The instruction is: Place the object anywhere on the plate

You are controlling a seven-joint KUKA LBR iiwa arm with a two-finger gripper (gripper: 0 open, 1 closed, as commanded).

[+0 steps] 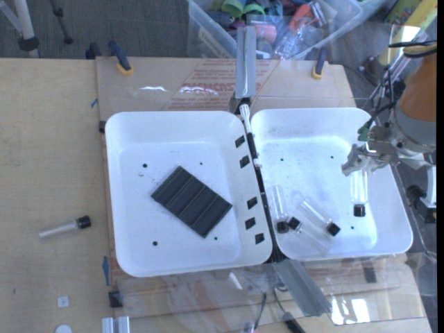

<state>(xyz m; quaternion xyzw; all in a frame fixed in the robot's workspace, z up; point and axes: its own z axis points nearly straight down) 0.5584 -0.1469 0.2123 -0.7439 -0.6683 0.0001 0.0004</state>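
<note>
The plate [191, 201] is a dark ridged rectangle lying flat and turned at an angle in the left bin [114, 186]. My gripper [362, 166] is over the right side of the right bin [395, 234], far right of the plate. A clear tube with a black cap [359, 189] hangs straight down from it, cap end lowest, its upper end between the fingers. The gripper is shut on that tube.
Three more clear capped tubes [309, 220] lie near the front left of the right bin. Another tube [62, 227] rests on the bench left of the bins. A divider with black clips [248, 179] separates the bins. A tub of toys [277, 9] stands behind.
</note>
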